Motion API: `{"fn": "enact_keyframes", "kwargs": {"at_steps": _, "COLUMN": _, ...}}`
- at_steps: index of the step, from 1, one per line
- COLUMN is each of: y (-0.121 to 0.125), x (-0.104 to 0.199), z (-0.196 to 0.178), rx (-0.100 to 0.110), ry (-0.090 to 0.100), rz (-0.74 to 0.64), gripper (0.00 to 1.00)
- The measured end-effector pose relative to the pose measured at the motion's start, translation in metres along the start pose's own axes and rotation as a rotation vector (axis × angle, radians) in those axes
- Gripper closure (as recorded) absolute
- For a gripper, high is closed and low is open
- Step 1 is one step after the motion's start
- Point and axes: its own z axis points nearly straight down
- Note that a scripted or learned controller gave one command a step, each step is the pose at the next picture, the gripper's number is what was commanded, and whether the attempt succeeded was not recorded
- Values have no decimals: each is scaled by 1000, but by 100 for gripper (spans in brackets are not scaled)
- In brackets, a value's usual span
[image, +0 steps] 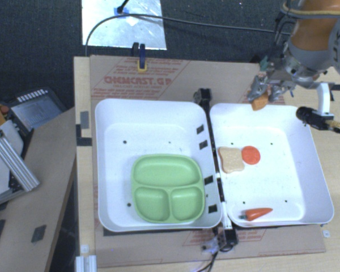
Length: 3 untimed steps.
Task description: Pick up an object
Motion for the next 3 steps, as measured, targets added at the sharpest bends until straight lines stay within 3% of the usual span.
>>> {"fn": "enact_keyframes", "kwargs": {"at_steps": 3, "y": -53, "x": 132, "z": 9, "rx": 10, "ry": 2, "rz": -3, "gripper": 100}}
